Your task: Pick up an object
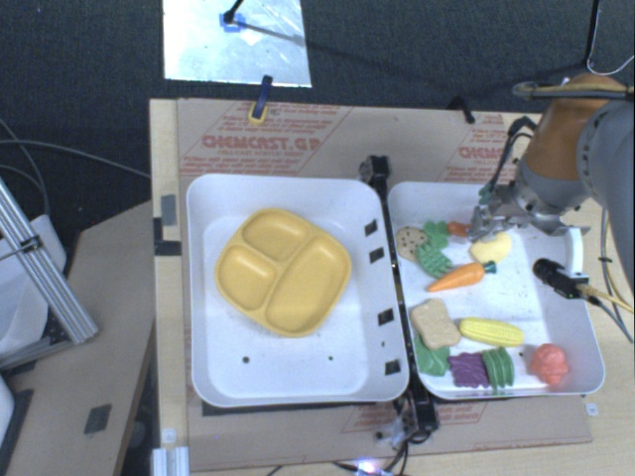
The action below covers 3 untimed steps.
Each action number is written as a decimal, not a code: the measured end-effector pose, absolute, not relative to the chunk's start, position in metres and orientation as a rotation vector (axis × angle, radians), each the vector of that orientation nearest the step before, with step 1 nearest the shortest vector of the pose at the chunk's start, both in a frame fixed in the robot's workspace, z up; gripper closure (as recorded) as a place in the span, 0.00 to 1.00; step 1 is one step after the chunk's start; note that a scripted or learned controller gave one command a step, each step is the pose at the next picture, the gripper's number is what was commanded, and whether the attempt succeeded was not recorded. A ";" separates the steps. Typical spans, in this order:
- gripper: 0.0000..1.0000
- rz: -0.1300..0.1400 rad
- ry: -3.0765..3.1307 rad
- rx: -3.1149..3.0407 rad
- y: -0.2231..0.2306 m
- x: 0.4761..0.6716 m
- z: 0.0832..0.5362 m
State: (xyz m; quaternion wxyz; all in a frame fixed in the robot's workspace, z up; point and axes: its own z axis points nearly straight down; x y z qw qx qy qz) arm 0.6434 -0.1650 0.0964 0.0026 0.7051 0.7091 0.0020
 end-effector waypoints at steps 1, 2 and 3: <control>0.00 0.005 2.225 2.212 -0.165 0.643 0.096; 0.00 0.005 2.217 2.215 -0.208 0.671 0.115; 0.00 -0.004 2.225 2.225 -0.190 0.608 0.082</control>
